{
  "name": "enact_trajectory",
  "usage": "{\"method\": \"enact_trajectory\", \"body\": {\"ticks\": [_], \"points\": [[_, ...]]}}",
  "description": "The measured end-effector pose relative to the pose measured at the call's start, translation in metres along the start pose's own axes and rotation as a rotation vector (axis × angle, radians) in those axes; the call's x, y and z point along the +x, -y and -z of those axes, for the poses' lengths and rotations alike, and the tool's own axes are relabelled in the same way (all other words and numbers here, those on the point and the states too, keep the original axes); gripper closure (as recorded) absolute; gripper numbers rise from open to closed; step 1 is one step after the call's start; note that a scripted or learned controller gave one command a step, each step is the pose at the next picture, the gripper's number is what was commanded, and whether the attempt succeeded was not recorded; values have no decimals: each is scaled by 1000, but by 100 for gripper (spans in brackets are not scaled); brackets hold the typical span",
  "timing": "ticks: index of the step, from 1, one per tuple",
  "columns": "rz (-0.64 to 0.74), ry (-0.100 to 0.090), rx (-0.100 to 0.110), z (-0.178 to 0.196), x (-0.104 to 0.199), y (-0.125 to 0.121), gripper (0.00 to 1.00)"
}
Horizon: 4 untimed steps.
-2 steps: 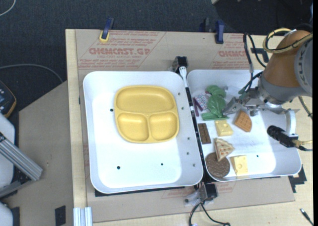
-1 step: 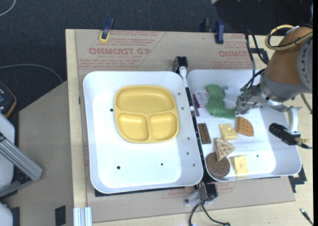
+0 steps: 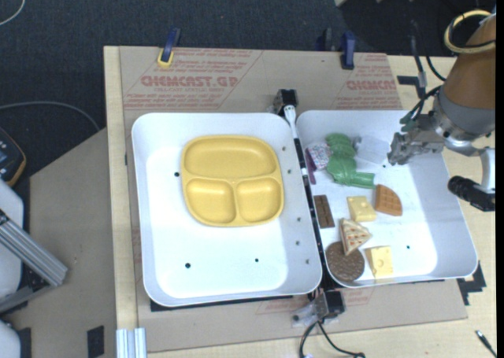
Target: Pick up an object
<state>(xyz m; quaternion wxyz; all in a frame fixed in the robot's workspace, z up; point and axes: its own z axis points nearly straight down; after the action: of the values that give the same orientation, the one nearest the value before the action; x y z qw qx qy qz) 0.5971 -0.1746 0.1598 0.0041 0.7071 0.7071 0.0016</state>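
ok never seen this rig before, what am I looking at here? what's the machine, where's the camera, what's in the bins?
A single fixed camera looks down at a slant on a bench. The grey robot arm with an orange band reaches in from the right; its two-finger gripper hangs over the right white bin, with nothing visibly between its fingers. That bin holds small toy foods: a green plastic piece, a brown waffle-like wedge, yellow cheese-like blocks, a dark brown bar and a round brown cookie. The left white bin holds a yellow three-compartment plastic plate. The job is picking up one object.
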Motion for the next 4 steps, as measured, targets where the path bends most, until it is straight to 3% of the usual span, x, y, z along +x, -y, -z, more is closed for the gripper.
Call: {"method": "enact_trajectory", "body": {"ticks": [1,2,3,4], "points": [[1,0,0,55,-3,-12,100],[1,-2,3,66,-4,-13,100],[6,-5,8,67,60,-21,100],[3,-4,9,55,104,-34,100]]}}
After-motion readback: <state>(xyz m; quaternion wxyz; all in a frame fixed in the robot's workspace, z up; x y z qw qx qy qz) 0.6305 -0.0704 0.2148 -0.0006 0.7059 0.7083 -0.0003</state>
